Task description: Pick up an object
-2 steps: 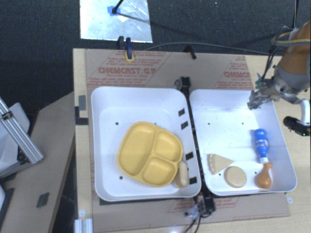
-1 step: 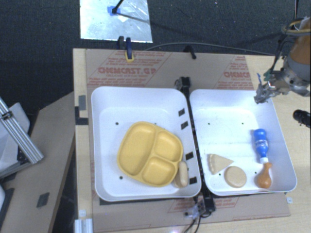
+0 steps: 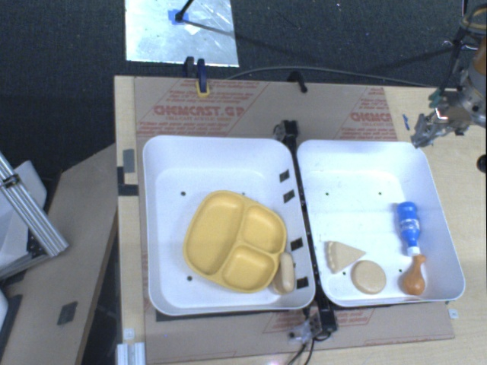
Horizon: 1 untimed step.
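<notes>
Since nothing has been picked yet, I log the layout left to right. Left shallow white plastic bin (image 3: 163, 204): a yellow three-compartment plastic tray (image 3: 234, 240) lies in its near-right part, and a small beige bread-roll-shaped piece (image 3: 285, 273) sits touching the tray's near-right corner, against the bin's right wall.

Right shallow white plastic bin (image 3: 358, 185): four items, all in the near half. A tan wedge-shaped piece (image 3: 342, 254) lies near the left wall; a round beige disc (image 3: 369, 277) sits just beside it, nearer and to the right. A brown drumstick-shaped toy (image 3: 414, 277) lies at the near-right, its thin end pointing far. Just far of that is a small blue plastic bottle with a white neck (image 3: 407, 227), near the right wall.

The two-finger gripper (image 3: 426, 133) hangs off the far-right corner of the right bin, above the bench and outside the rim. It has nothing between its fingers; how wide they stand I cannot tell at this size.

Relation that matters: I judge the blue bottle the nearest candidate. It lies toward the near side from the gripper and slightly left, well apart. Its long axis runs far-to-near, so the fingers would best close across it left-to-right. The bin wall beside it leaves little room on the right.
</notes>
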### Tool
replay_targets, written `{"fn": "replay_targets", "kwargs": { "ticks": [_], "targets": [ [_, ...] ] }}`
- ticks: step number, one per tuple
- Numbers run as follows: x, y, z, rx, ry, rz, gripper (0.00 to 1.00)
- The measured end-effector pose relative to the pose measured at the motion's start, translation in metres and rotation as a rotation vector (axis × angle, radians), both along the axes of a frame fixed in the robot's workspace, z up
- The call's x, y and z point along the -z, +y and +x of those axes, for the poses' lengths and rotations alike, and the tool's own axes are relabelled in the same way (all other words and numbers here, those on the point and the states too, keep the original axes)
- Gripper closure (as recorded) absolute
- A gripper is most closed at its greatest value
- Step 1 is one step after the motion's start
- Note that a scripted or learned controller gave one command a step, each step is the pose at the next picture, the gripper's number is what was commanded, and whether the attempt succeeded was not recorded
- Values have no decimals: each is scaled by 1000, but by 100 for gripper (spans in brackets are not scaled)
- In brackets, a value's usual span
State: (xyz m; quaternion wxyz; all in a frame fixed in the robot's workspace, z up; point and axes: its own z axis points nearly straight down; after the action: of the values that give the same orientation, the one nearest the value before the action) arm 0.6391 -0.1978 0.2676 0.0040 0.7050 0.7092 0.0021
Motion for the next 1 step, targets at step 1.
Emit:
{"fn": "replay_targets", "kwargs": {
  "ticks": [1],
  "targets": [
    [15, 53, 7, -4, 6, 4, 100]
  ]
}}
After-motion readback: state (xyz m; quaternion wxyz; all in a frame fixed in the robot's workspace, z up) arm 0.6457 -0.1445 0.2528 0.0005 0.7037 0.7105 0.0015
